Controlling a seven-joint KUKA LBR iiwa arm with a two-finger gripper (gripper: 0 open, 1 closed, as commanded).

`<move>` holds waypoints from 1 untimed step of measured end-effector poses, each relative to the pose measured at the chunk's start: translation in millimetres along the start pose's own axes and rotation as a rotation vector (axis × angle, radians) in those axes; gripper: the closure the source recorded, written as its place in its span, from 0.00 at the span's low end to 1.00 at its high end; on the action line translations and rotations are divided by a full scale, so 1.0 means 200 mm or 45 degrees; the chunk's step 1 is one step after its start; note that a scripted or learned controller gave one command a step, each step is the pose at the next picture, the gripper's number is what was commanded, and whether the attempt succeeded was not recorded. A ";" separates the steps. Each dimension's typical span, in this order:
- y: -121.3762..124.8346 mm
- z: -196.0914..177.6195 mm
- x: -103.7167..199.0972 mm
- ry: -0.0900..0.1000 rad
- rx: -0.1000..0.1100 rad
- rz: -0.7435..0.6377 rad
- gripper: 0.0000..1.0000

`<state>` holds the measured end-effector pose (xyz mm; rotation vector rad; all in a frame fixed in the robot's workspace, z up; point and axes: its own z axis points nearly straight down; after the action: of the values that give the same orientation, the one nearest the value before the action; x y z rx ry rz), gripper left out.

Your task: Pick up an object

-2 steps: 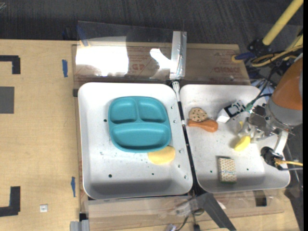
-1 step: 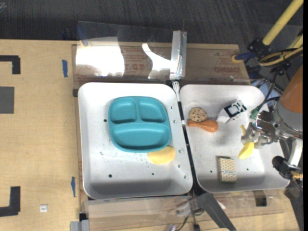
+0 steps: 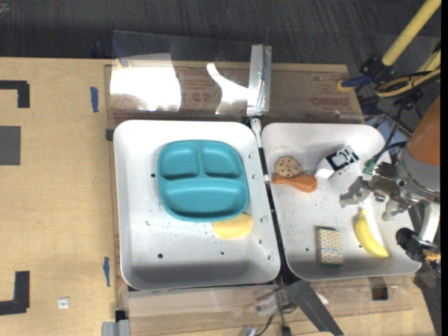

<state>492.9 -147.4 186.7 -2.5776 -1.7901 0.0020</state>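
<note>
Cardboard [image 3: 56, 208] covered the bench, and on it two shallow white bins stood side by side, their inner rims touching down the middle. Behind them a sheet of clear plastic [image 3: 182, 82] stood upright and caught the glare, with a strip of silver tape [image 3: 259, 79] at its right end.

Next in size, the left bin [image 3: 133, 257] held a blue divided plate [image 3: 203, 178] lying flat near its centre, three compartments facing up. A pale yellow lump [image 3: 233, 227] lay just beside the plate's lower right corner, touching or nearly touching its rim.

In the right bin [image 3: 301, 257] the loose things were spread apart. At the right side the grey arm [image 3: 427, 152] came in with its orange band visible, and the gripper [image 3: 371, 191] hung low over the bin, just above the upper end of the banana [image 3: 367, 235]. Whether the pincer was wide or narrow could not be told, since the metal parts blurred together, and nothing was plainly seen between them.

That banana lay near the right wall, running down toward the front corner. Left of it, near the front wall, sat a small tan speckled block [image 3: 329, 246]. Farther back, close to the middle rim, an orange drumstick-shaped toy [image 3: 297, 182] lay on its side, with a round cookie [image 3: 287, 165] touching it from behind. A small black-and-white block [image 3: 341, 158] rested near the back wall, between the cookie and the arm.
</note>
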 end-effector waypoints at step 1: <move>0.02 0.50 0.30 0.000 -0.012 -0.214 0.00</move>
<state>517.6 -92.6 87.6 -2.4245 -2.0046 -0.0071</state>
